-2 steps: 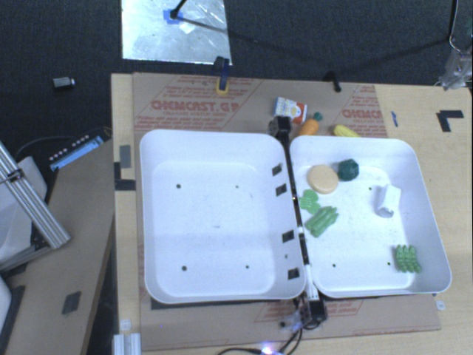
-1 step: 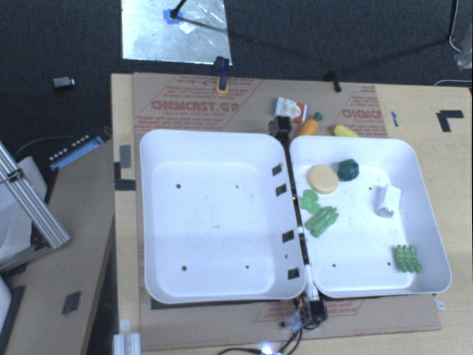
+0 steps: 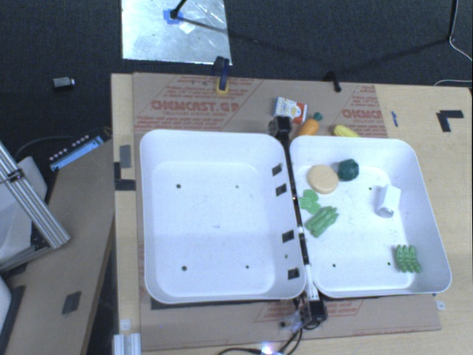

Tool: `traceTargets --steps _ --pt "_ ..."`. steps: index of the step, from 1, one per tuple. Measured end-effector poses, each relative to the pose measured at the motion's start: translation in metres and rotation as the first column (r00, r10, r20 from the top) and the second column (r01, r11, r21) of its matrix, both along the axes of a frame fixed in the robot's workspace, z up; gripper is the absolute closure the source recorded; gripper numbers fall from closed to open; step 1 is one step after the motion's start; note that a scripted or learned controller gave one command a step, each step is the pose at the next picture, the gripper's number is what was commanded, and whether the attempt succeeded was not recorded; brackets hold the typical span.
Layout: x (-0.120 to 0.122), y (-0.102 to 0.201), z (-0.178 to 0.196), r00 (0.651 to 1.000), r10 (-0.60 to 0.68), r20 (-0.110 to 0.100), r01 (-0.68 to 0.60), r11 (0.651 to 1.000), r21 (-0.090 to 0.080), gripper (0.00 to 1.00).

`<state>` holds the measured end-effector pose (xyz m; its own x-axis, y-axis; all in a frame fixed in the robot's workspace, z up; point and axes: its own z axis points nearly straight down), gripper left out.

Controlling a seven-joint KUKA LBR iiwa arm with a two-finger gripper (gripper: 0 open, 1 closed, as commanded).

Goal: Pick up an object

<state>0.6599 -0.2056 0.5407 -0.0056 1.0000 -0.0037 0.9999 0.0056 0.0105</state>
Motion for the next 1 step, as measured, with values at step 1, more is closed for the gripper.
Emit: traceTargets --steps 1 --pt "-0.0920 -0.0017 -0.0039 1.000 -0.007 -0.008 0.007 1.000 0.004 1.00"
